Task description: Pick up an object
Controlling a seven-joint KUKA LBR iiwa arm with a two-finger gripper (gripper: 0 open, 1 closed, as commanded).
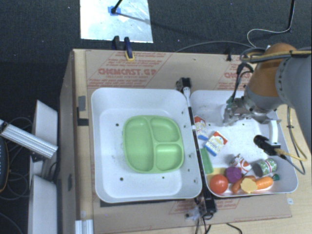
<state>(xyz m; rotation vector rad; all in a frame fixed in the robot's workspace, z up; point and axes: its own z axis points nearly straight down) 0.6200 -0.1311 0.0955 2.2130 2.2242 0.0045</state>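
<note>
The arm reaches in from the right, and its claw (233, 112) hangs over the back part of the right bin (214, 97), above bare white floor. Whether the claw is spread or pressed together I cannot tell — it is too small and dark against the wrist. Nothing shows between its fingers, so I judge this the approach step, with the pick not yet made. The nearest candidates are the small carton (216, 143) and a second pack (199, 126) by the divider, both toward the middle of the bin; the tomato (219, 184), the carrot (263, 182) and the rest crowd the front corner. The next move calls for a shift forward and left, then a descent over the carton, which lies apart from its neighbours and leaves room for fingers on both sides. The front cluster is packed tight against the rim — poor room there. The left bin (105, 106) holds a green tray (152, 144).
</note>
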